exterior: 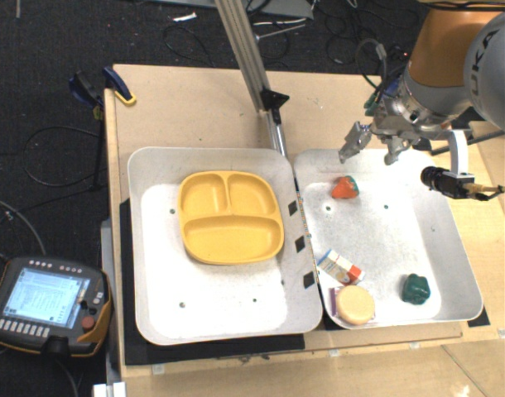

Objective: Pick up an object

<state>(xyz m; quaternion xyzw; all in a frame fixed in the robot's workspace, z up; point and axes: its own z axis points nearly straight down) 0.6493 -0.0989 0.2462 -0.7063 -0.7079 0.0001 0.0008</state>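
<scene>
From the overhead cam I see the gripper (373, 145) hanging over the far edge of the right bin (447, 230), fingers spread apart, nothing between them. Closest pick candidate is the red-orange strawberry-like object (345, 188), lying in the bin's far-left part, just in front of and slightly left of the fingertips, not touching them. Plenty of bare bin floor around it; the middle and right of that bin are open room. The near edge is more crowded: a small red-and-white carton (339, 266) by the inner wall, a round cream-coloured disc (355, 305) just in front of it at the near-left corner, and a dark green object (416, 289) apart from both, near the near-right rim. Count in the right bin: four items, one of each. Left bin (153, 180) holds one yellow divided plate (231, 217), three compartments, sitting centre-right with white floor all round. Both bins sit side by side on a tan board (186, 106). A metal pole (246, 44) slants in from the far side down to the seam between the bins. Dark carpet with cables around the bench; one teach pendant (44, 304) on the floor near-left.
</scene>
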